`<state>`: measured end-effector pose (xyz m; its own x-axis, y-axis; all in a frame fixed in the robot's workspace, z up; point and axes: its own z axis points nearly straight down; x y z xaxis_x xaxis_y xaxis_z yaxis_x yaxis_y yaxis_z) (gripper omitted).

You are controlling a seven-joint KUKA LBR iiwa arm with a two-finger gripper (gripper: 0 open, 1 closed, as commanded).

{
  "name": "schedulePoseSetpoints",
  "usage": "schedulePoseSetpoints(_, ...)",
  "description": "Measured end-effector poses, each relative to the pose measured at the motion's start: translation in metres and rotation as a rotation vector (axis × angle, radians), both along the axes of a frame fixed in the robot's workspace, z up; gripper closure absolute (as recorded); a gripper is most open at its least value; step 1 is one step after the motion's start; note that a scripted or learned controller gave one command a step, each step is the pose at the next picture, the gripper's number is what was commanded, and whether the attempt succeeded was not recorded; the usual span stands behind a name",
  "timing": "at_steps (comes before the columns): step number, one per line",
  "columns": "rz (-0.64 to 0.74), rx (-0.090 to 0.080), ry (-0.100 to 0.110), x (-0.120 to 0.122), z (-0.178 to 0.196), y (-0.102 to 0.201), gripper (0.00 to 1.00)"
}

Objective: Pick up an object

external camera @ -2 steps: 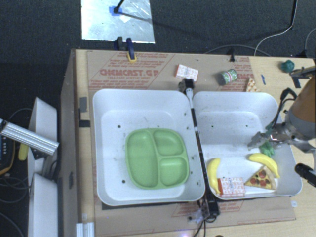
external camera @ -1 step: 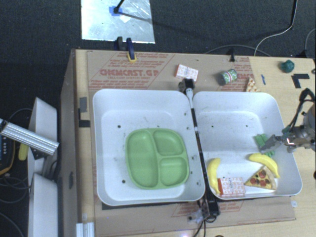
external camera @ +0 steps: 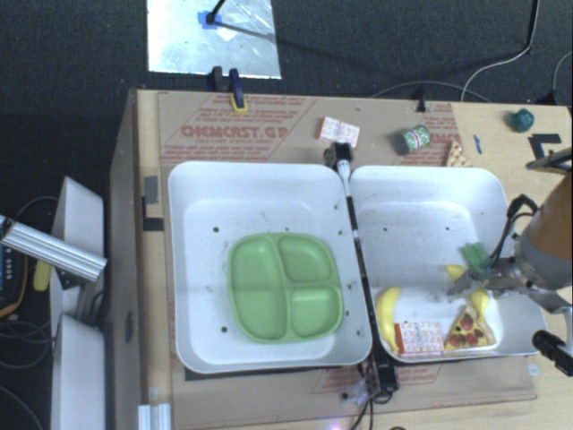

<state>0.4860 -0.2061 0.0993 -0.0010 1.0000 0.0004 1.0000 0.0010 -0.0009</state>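
My gripper reaches in from the right and hangs low over the right bin, near its front right part. Just under and beside it lie a small green piece and a yellow piece; whether it touches them is unclear. A toy pizza slice lies just in front of the gripper. Left of the slice sits a red and white card box, and a banana lies by the bin's left wall.
The left bin holds a green divided plate. Behind the bins, on the bench, stand a small green can, a white label and a teal ball. A black divider runs between the bins.
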Motion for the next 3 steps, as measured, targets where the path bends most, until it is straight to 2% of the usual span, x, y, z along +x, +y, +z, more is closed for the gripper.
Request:
schedulePoseSetpoints(1, 0.002, -0.003, -0.006, 0.002, 0.092, -0.001, 0.00)
schedulePoseSetpoints(2, 0.001, -0.001, -0.004, 0.028, -0.015, 0.000, 0.00)
schedulePoseSetpoints(3, 0.003, -0.002, -0.005, 0.028, -0.004, 0.000, 1.00)
